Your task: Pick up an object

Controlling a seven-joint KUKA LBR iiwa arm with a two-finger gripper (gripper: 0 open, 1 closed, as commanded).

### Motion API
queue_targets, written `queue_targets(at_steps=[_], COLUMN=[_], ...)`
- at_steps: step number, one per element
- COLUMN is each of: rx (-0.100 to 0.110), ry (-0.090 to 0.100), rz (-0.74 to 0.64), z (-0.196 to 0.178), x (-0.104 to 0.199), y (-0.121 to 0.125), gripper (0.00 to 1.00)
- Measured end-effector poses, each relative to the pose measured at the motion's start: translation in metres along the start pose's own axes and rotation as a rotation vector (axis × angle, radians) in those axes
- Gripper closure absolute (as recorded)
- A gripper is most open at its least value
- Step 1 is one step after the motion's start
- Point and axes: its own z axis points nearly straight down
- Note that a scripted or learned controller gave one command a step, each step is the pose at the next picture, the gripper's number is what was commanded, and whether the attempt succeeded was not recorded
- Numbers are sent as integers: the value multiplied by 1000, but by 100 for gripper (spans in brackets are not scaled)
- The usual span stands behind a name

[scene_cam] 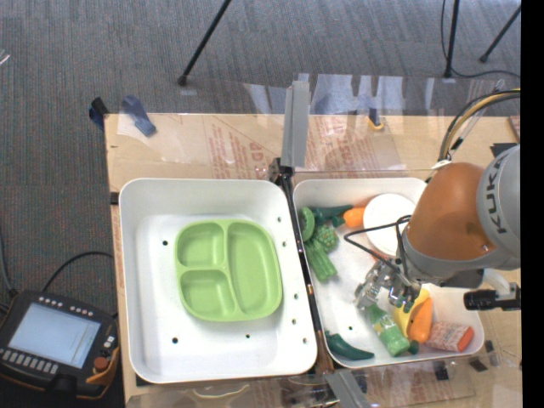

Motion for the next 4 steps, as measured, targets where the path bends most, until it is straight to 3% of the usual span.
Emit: queue_targets(at_steps=[1,2,3,4], rx=[3,3,3,6], ry=[3,1,-2,-12], rz=[81,305,412,414], z=[4,4,3,0], x=[51,30,-32,-35], y=[4,16,46,42], gripper=[100,100,100,0])
